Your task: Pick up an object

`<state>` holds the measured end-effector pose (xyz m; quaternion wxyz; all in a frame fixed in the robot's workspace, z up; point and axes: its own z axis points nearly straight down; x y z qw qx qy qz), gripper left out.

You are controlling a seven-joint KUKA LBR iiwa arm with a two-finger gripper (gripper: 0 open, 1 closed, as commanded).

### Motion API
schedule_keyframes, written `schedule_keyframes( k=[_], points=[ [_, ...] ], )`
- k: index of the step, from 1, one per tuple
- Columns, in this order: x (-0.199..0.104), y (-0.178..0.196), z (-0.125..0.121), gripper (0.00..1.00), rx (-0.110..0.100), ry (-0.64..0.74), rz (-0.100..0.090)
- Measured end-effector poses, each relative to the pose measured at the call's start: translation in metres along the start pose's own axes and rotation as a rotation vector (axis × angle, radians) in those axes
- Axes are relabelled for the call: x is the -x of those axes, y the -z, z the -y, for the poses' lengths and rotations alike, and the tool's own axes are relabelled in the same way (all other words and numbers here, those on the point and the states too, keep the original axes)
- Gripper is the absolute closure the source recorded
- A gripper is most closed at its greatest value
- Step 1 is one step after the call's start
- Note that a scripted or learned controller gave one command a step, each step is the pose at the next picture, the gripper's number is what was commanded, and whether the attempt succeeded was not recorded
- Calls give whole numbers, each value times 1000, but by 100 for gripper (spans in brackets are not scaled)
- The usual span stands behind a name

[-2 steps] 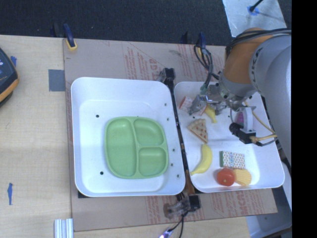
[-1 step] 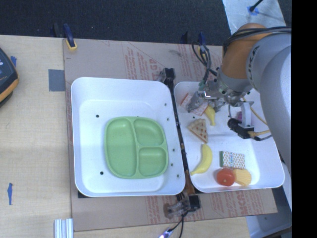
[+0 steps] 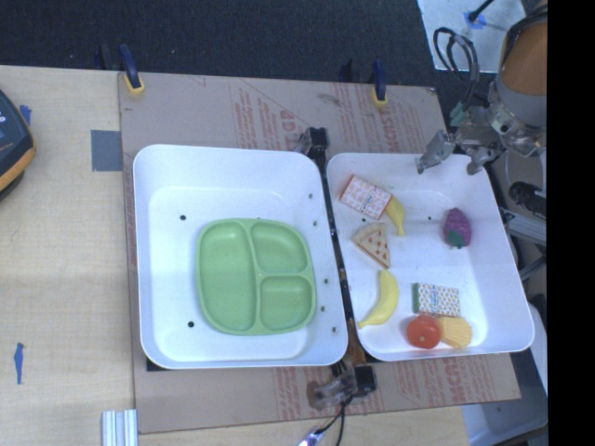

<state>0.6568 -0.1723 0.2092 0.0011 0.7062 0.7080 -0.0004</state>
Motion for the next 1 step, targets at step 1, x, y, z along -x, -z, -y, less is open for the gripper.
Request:
schedule_keyframes(
  k=[1],
  points=[
    [-52,-119,17,0,-7,3,-3]
  ],
)
